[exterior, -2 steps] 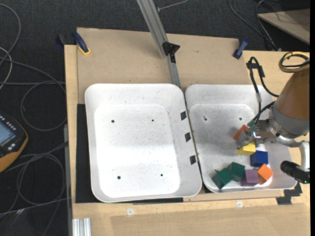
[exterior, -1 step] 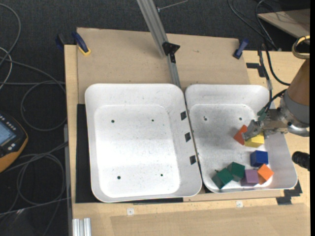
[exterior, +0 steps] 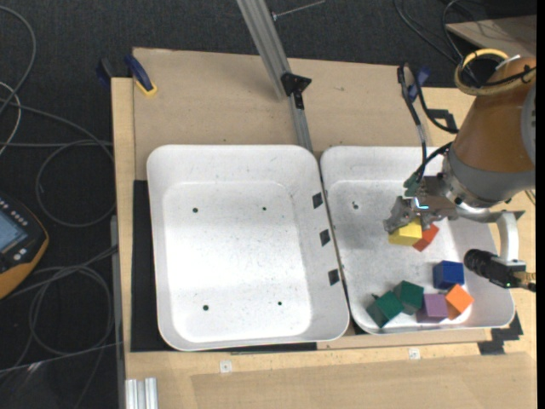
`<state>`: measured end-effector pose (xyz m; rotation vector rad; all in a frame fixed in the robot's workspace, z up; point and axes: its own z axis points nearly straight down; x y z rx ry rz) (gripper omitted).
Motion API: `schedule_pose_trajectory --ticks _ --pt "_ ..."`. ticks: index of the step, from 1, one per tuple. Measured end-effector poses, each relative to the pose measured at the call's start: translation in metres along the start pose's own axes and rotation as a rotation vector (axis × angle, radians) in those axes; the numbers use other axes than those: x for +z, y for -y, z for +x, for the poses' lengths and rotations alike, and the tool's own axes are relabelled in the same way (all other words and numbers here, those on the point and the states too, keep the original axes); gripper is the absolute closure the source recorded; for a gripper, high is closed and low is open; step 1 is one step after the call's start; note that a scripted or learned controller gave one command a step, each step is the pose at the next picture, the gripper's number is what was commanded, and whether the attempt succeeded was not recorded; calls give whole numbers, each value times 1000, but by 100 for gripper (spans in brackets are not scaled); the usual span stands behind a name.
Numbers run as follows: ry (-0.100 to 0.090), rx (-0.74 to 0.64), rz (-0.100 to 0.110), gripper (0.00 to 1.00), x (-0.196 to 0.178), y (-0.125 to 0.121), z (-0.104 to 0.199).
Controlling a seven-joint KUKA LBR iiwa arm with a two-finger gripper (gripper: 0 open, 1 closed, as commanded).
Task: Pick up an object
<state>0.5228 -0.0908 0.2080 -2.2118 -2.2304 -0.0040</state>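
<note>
- Gripper (exterior: 407,225): positioned over the right bin (exterior: 358,254), roughly at its middle, below the grey wrist and the orange band of the arm (exterior: 494,135).
- Fingers: the grey fingers (exterior: 397,221) meet a yellow block (exterior: 406,233) at its upper edge. The block sits directly under and against the fingertips; the gap appears narrow, closed about the block's top, though the far finger is partly hidden by the wrist.
- Yellow block: tilted, and seemingly clear of the bin floor, with a shadow to its left. A red-orange block (exterior: 425,237) is pressed against its right side; whether the fingers grip that one as well cannot be told.
- Other contents of the right bin, all gathered at the near right corner and well apart from the gripper: a blue block (exterior: 448,273), an orange block (exterior: 459,298), a purple block (exterior: 436,306), and two dark green blocks (exterior: 400,300) lying close together, one tilted against the near rim.
- Left bin (exterior: 162,228): white, flecked with dark specks, four small dark holes in its floor.
- Bench (exterior: 213,83): a slanted metal bar (exterior: 272,49) crosses it from the top toward the seam between the bins; a blue and yellow clamp (exterior: 140,75) sits at the far left corner.
</note>
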Motion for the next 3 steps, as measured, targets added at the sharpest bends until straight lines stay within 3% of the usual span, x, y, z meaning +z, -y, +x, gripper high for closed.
schedule_pose_trajectory --ticks 2,3 --pt "1 2 -1 100 -27 -43 94" --pt "0 1 1 100 -19 -62 148"
